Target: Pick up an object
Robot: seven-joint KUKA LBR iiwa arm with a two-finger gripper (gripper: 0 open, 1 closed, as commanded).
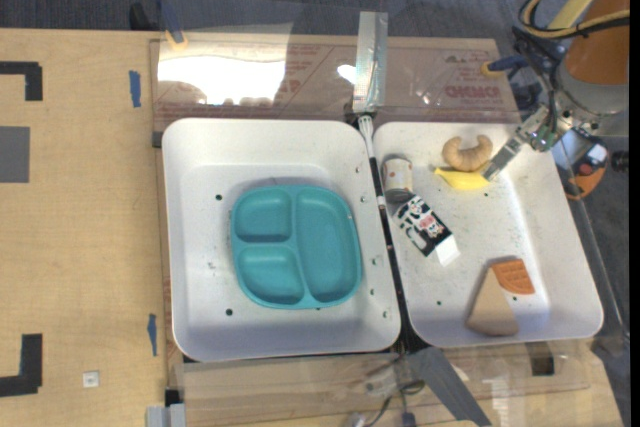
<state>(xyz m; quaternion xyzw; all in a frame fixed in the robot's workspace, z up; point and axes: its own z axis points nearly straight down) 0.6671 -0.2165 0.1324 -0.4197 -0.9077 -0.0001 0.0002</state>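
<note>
The right bin (560, 215) holds several objects. A tan curved piece (468, 152) lies near its far edge, with a flat yellow piece (460, 179) just in front of it. A small grey can (397, 173) rests by the bin's left wall, and a black-and-white patterned packet (424, 225) lies below it. A tan wedge (492, 310) with an orange piece (513, 277) on top sits at the near right. My gripper (502, 158) reaches in from the upper right, its tip low beside the yellow piece's right end and the tan curved piece. Nothing is visibly held.
The left bin (190, 175) contains a teal divided plate (297, 245) at its centre. A clear panel (300, 65) with a metal upright (370, 60) stands behind both bins. Cables (560, 5) and the arm's orange band (605, 55) crowd the upper right.
</note>
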